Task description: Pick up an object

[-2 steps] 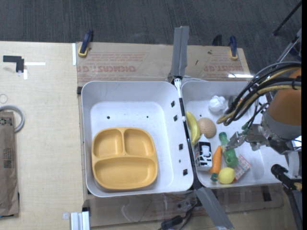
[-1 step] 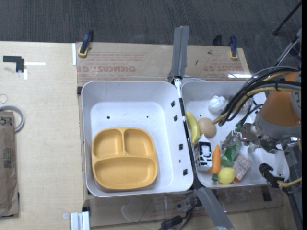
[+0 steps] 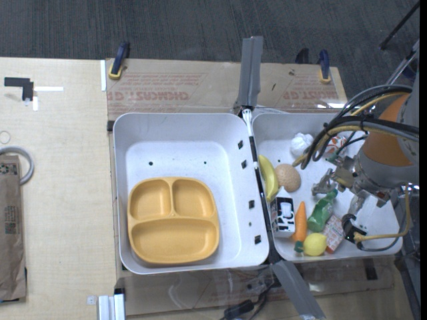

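The right bin [image 3: 313,122] holds several small objects. A banana [image 3: 268,177] lies along its left wall, with a tan egg-shaped thing [image 3: 287,177] beside it and a white crumpled object [image 3: 301,142] farther back. Toward the front lie a black-and-white box [image 3: 285,215], a carrot [image 3: 300,221], a lemon [image 3: 315,244], a green bottle [image 3: 321,212] and a red-and-white packet [image 3: 335,233]. My gripper [image 3: 340,193] hangs low over the right half of this bin, just right of the green bottle's top. Nothing is visibly held.
In the left bin [image 3: 180,129] lies a yellow divided plate [image 3: 173,219]. Cables loop over the arm [image 3: 383,149] at the right bin's far right. A brown paper bag [image 3: 10,225] lies on the bench at far left.
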Robot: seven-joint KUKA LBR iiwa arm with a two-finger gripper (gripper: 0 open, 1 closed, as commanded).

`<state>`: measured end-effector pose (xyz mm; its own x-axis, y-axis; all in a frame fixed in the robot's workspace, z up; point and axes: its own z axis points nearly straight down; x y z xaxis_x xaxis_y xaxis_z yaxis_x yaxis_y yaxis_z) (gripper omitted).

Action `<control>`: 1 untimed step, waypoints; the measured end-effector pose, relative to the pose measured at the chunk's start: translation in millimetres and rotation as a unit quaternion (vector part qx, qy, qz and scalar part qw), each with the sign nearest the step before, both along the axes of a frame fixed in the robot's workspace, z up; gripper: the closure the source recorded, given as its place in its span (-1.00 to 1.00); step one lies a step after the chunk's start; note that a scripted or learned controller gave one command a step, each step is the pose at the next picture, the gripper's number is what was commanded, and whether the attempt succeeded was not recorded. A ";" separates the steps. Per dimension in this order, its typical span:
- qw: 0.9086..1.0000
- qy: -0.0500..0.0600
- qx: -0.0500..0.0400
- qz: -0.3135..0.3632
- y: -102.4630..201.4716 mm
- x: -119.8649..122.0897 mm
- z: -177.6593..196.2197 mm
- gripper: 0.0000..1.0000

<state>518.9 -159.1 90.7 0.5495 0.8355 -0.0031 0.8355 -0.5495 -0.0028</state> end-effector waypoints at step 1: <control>0.999 0.000 0.000 -0.044 -36.2 -42.3 73.4 -1.00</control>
<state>476.5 -195.3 164.1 0.6204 0.7843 -0.0036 0.7843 -0.6204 -0.0024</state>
